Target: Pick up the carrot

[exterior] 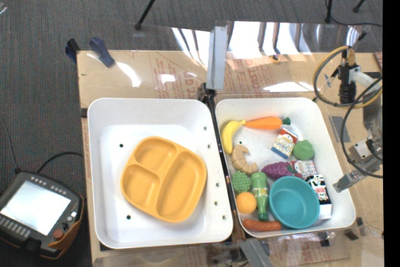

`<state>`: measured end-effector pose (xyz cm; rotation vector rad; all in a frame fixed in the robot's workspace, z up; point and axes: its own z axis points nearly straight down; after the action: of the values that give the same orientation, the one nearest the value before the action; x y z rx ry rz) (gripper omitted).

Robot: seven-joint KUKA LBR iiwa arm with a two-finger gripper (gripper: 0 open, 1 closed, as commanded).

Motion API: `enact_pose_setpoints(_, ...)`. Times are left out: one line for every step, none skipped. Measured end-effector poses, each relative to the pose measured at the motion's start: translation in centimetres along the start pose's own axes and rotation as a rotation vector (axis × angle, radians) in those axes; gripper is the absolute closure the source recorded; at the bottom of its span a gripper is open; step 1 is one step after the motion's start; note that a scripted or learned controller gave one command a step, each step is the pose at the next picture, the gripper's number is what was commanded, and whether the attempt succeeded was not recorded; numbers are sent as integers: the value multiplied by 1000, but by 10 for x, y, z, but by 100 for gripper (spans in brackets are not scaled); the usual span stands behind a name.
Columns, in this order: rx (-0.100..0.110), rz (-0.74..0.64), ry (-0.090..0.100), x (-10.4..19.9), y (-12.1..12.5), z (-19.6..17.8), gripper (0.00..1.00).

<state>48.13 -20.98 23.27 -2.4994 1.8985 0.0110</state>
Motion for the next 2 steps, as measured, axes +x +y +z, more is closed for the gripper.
enact_pose_setpoints(0, -514, -2, -8, -28, 5, 100)
enact_pose_setpoints(0, -912, 0, -5, -32, 8, 100)
